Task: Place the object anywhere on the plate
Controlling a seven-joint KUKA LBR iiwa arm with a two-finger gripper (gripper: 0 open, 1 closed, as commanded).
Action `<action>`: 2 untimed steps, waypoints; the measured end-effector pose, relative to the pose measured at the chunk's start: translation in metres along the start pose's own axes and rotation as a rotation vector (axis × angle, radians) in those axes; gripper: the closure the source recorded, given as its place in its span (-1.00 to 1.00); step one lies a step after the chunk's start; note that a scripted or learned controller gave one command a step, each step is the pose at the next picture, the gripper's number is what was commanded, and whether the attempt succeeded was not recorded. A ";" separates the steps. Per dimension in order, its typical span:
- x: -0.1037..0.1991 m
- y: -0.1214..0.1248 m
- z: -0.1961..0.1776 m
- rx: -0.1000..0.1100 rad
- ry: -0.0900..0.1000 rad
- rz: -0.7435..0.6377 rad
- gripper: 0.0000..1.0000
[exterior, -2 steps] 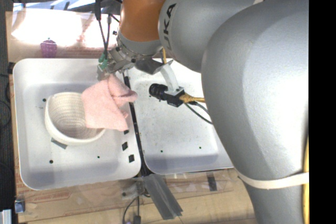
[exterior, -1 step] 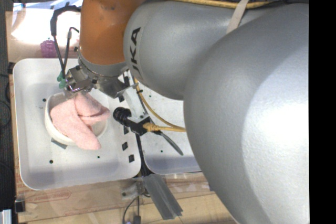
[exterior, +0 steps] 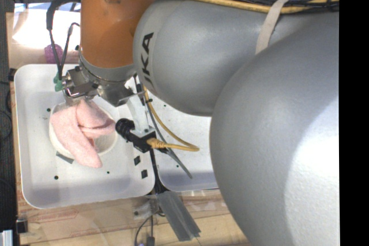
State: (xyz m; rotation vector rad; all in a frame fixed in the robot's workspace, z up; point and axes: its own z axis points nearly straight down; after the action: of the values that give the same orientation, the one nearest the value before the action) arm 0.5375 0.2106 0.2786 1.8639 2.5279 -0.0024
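A huge grey robot arm (exterior: 253,83) with an orange band (exterior: 106,20) above its wrist covers most of the scene, reaching in from the right over two shallow white plastic bins. Its gripper (exterior: 81,92) hangs above the left bin (exterior: 34,181), touching or just above a soft pink cloth-like object (exterior: 81,129). That object is draped across a small round white plate (exterior: 106,144) in the left bin. Whether the fingers are spread or closed cannot be told.

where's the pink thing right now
In the camera view the pink object lies in the left bin, draped over the small white plate there, directly below the arm's wrist.
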 end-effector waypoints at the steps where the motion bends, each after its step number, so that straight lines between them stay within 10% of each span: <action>1: -0.006 -0.004 0.176 0.004 0.000 -0.018 1.00; 2: -0.016 0.025 0.104 0.000 0.001 -0.292 1.00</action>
State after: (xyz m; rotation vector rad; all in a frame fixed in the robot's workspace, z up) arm 0.5661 0.2024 0.1744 1.4772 2.7724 -0.0020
